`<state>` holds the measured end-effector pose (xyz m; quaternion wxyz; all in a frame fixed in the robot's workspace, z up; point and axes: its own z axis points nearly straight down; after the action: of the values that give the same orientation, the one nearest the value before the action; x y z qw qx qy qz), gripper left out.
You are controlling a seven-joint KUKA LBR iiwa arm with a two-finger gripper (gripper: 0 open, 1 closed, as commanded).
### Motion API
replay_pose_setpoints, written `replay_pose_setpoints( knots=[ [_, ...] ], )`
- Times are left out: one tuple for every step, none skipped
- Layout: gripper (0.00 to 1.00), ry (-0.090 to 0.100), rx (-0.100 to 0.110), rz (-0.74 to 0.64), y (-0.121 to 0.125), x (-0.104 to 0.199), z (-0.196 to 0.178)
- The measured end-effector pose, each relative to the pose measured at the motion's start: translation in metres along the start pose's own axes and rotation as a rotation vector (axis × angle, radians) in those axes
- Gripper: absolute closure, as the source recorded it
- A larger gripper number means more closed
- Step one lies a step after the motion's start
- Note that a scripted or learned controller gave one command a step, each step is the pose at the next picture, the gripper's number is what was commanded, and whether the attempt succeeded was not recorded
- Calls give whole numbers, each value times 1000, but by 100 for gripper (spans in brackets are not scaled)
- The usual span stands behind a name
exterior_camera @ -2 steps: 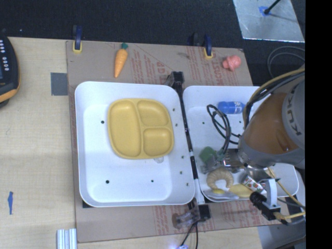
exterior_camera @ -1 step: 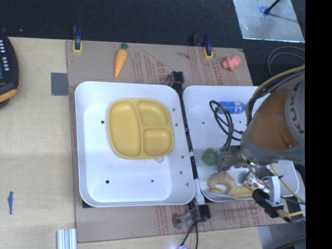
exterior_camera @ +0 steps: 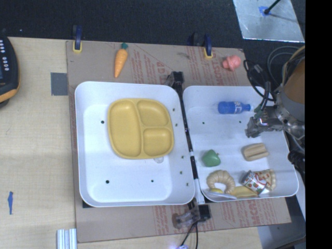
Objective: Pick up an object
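Note:
The right bin (exterior_camera: 207, 98) holds a blue bottle (exterior_camera: 232, 107) lying on its side near the back, a tan bread loaf (exterior_camera: 254, 151), a green pepper (exterior_camera: 210, 158), a croissant (exterior_camera: 220, 179), a yellow banana (exterior_camera: 239, 192) and a red-and-white packet (exterior_camera: 259, 180). My gripper (exterior_camera: 258, 125) hangs over the bin's right side, just above the tan loaf and to the right of the bottle. Nothing shows between its fingers.
The left bin (exterior_camera: 88, 139) bears a yellow divided plate (exterior_camera: 140, 127). An orange carrot (exterior_camera: 120, 60) and a pink toy (exterior_camera: 232, 62) lie on the cardboard behind the bins. Black cables (exterior_camera: 258, 77) trail by the arm at the right.

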<state>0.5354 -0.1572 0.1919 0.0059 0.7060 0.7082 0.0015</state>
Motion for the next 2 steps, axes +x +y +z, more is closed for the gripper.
replay_pose_setpoints(
  knots=[
    [100,10,13,-3,-61,45,-55],
    [0,8,15,-2,-59,43,-52]
  ],
)
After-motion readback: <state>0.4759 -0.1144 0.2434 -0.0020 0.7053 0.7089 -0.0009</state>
